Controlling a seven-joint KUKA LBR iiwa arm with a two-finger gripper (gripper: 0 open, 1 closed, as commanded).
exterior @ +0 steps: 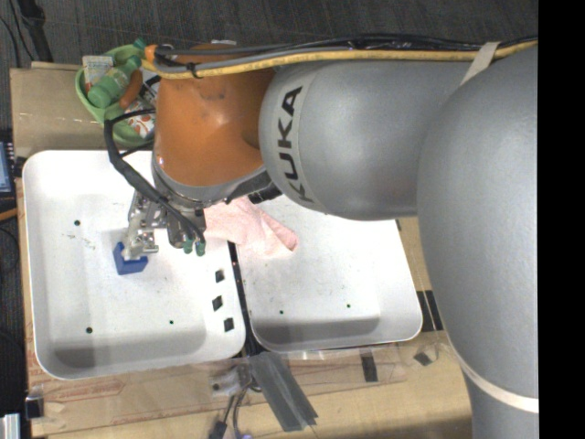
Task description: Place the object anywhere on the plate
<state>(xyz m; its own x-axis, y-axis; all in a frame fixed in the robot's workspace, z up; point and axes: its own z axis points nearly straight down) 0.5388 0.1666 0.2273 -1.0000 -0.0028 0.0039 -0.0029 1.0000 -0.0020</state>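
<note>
Camera view, from above and at a slant, shows a small blue block (pixel 130 262) lying on the floor of the left bin (pixel 55 245), toward that bin's middle. It looks squarish and hard-edged, probably plastic or foam, and it is the likeliest thing for the task. Touching the block from above is a pale metal part of the gripper (pixel 164 231); whether this is a finger pressing on the block or closing around it I cannot tell, so the grip and the gap between the fingers stay unknown. Just right of the block hang two dark, green-tipped prongs, clear of the bin floor.

The arm (pixel 366 117) reaches across from the right, its orange band (pixel 206 122) directly above the block, which would suit a straight downward pick. Right of the block, over the wall between the bins, a soft pink crumpled cloth (pixel 260 227) lies in the right bin (pixel 366 291), partly under the arm. Beyond the block, off the bin's far corner, sits a green bowl (pixel 96 94) with mixed clutter.

Both bins are smooth white shells with rounded corners. No plate can be made out, so where the block should go is unclear.
</note>
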